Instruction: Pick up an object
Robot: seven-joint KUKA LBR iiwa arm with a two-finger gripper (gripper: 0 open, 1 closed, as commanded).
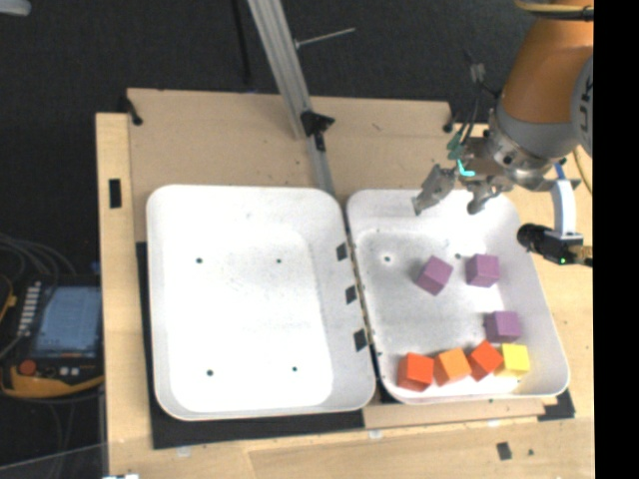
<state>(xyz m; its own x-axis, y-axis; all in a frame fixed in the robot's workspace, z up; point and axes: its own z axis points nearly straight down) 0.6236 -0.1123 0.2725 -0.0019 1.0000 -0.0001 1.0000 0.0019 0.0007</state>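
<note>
The two-finger gripper (pixel 457 197) is hanging with its fingers spread apart and nothing between them, over the far rim of the right shallow white bin (pixel 399 208). Bare floor is lying open just below. The nearest small purple foam cube (pixel 434 274) is sitting toward six o'clock, apart from the fingers. Other cubes are crowding the near edge.

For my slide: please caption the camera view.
Open two-finger gripper above right white bin holding purple, orange, yellow blocks.
</note>
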